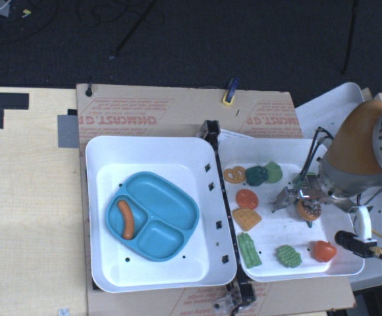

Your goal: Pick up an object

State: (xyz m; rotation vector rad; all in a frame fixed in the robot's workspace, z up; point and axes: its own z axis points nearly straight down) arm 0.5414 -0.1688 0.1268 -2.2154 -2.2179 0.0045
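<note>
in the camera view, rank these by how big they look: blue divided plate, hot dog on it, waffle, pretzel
1. blue divided plate, by far the largest
2. hot dog
3. waffle, close to the hot dog in area, so that order is unsure
4. pretzel, smallest

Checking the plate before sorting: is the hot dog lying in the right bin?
No, the hot dog lies on the blue plate in the left bin.

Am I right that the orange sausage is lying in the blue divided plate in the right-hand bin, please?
Not quite: the camera view shows the orange sausage lying in the blue divided plate, but that plate sits in the left-hand bin, not the right-hand one. The right-hand bin holds the other toy foods.
</note>
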